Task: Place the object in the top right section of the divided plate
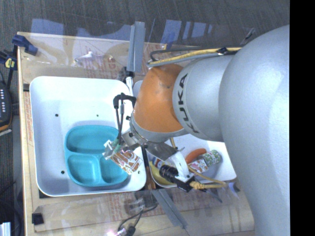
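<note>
Arm: closest to the lens is my own bulk, a smooth grey casing [236,87] with curved, matte-glossy shells and dark lettering down one link; it comes in from the right and covers much of the bench.
Orange band: a rounded, shiny orange collar [155,100] sits above my wrist, just up and right of my gripper.
Pose: I am bent down over the seam between the two bins, wrist tilted toward the left bin, with a thin black cable looping beside the collar.
Gripper: my gripper [114,150] sits low over the right edge of the blue plate; I cannot tell how wide it stands, because the wrist and the packet crowd that spot.
Object: a small flat packet [127,160] with a crinkled red-and-white printed wrapper lies just right of and below my gripper tip, touching or overlapping the plate's right rim; whether I have hold of it I cannot tell.
Divided plate: a smooth turquoise plastic plate [88,156] with rounded corners and raised ridges splitting it into sections spreads to the left of my gripper.
Left bin: a shallow white bin [49,112] with soft rounded walls surrounds the plate.
Right bin: behind my wrist, to the right, the other white bin [224,168] holds a reddish item [196,154] and a labelled bottle-like item [206,160], both partly hidden.
</note>
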Robot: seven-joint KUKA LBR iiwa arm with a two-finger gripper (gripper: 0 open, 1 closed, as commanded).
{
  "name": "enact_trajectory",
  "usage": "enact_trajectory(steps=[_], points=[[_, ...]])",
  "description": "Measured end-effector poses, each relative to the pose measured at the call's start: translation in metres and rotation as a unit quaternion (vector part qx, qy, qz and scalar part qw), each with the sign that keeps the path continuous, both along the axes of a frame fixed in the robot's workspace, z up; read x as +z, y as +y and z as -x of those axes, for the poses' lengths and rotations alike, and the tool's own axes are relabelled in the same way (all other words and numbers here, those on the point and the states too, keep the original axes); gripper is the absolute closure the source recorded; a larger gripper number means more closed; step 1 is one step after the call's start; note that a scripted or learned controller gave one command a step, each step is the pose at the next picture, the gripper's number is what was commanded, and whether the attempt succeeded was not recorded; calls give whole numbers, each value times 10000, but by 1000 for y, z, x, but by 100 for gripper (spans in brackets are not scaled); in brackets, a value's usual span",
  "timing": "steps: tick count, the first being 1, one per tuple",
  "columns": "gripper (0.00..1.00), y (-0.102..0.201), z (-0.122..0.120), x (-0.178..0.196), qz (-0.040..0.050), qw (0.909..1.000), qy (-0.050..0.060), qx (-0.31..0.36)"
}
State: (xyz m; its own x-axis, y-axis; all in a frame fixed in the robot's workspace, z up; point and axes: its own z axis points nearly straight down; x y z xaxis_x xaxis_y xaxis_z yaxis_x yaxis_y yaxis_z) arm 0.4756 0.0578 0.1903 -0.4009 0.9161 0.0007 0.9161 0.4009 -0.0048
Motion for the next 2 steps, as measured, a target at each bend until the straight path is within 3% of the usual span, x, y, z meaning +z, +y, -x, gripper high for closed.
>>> enact_trajectory(steps=[1, 2], points=[[100, 74, -81, -47, -3, 9987, 7, 503], [100, 43, -82, -66, -9, 9967, -3, 817]])
